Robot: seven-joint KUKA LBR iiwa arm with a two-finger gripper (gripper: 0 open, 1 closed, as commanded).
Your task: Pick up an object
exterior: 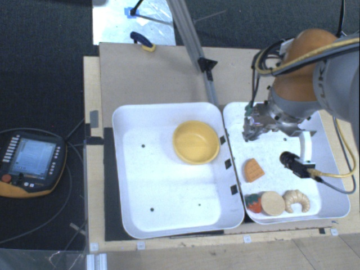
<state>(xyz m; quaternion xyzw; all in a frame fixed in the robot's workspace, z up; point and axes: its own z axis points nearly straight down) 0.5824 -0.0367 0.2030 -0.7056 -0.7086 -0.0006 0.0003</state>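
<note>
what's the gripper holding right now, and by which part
Nothing that can be seen. The gripper hangs over the far end of the right bin, apart from the orange wedge, with no object visible at its tip.

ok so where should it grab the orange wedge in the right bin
Grip the orange wedge across its two slanted sides, coming straight down from above. It lies flat on the right bin floor with open space all round, apart from the round items below it. The gripper hangs just above it in the picture.

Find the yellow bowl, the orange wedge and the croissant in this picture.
yellow bowl (196, 142), camera view, middle of its inside.
orange wedge (253, 170), camera view, centre of its top face.
croissant (296, 201), camera view, middle of its curved body.
</note>
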